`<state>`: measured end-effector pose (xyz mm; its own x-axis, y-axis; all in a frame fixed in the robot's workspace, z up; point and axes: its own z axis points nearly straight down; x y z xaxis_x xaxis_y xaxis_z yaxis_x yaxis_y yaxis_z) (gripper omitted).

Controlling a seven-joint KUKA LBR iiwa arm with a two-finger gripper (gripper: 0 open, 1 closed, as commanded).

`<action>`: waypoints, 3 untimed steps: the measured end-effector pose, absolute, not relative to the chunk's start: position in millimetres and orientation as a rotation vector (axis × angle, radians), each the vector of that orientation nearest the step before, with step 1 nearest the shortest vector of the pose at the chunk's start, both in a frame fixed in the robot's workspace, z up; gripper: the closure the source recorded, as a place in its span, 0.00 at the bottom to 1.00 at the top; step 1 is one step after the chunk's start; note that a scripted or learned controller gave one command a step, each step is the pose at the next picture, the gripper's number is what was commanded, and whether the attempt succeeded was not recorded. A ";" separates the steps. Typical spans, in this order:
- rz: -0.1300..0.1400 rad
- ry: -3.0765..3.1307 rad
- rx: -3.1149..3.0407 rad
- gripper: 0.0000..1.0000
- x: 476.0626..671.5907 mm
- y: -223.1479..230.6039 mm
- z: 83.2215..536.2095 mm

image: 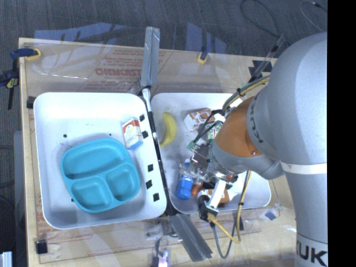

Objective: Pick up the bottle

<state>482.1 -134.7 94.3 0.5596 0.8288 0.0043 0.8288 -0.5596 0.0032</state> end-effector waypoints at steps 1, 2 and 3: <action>0.012 1.196 2.903 0.00 479.8 -133.4 94.4; 0.009 1.207 2.902 1.00 480.0 -132.6 103.5; -0.004 1.082 2.955 1.00 476.5 -66.5 191.1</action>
<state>476.5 -66.5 191.1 0.7635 0.6458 -0.0007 0.6457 -0.7635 -0.0056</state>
